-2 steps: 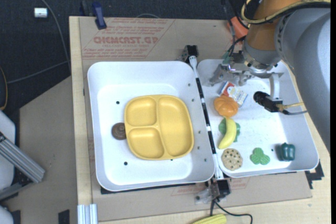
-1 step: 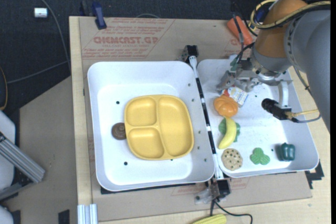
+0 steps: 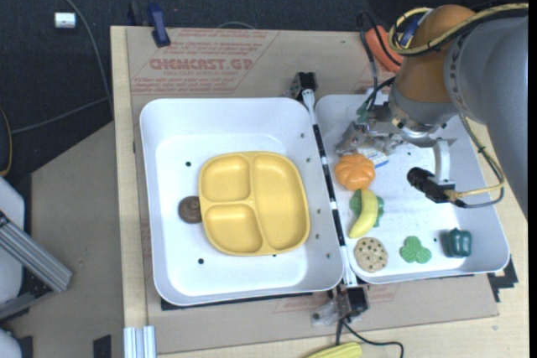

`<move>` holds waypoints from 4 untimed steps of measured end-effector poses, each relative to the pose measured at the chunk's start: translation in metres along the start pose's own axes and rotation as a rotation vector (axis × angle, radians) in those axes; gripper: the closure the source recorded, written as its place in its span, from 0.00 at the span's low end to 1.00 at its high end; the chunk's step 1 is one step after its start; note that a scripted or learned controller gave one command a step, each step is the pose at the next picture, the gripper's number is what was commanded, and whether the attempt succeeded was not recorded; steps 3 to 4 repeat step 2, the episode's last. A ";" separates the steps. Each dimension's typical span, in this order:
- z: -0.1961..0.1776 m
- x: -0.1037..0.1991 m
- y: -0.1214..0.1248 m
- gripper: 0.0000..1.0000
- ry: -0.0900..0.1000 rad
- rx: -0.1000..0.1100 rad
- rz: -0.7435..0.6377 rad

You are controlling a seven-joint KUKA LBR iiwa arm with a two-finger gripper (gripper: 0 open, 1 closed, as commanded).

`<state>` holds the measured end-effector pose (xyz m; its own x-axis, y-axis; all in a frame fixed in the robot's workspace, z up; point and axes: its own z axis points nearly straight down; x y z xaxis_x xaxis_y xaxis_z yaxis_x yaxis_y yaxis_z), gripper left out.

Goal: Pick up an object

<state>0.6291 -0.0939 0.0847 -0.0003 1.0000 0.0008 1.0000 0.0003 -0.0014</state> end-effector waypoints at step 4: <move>-0.100 0.034 -0.058 1.00 0.001 -0.001 0.000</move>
